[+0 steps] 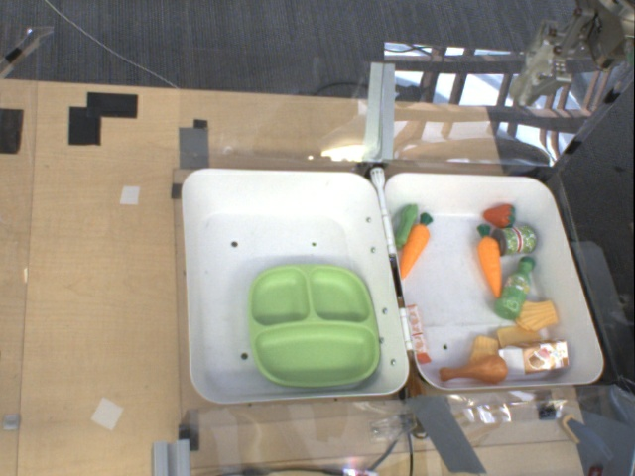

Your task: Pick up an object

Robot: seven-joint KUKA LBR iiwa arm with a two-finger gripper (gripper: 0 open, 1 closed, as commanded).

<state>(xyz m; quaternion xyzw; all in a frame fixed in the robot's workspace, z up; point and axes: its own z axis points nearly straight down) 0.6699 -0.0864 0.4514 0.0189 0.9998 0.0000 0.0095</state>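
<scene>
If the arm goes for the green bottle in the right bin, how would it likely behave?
The green bottle looks rounded and lies on its side, so it may roll when nudged. It appears glossy, probably slippery to pinch. A carrot and a yellow piece sit close, so a push would likely shift them too.

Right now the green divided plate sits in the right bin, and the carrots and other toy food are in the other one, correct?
Not quite. The camera view shows the green divided plate in the left bin; the carrots and other toy food lie in the right bin.
</scene>
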